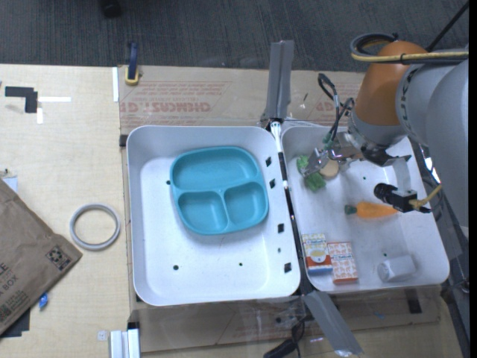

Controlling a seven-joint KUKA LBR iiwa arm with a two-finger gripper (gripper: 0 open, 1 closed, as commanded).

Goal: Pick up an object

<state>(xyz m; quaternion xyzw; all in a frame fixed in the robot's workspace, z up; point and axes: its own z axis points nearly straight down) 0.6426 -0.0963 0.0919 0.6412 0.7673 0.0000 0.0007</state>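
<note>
Arm [440, 88] cut off at right edge. Gripper [326, 161] fingers blurred over green item [311, 171], grip unclear. Cardboard box [26, 256] cropped left.

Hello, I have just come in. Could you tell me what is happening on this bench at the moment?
A grey robot arm reaches in from the right over the right bin. Its gripper is low at the bin's far left corner, at a small green object. Whether it holds it is unclear. An orange carrot-like toy, a small printed box and a pale cup-like object also lie there. The left bin holds a blue divided plate.
</note>
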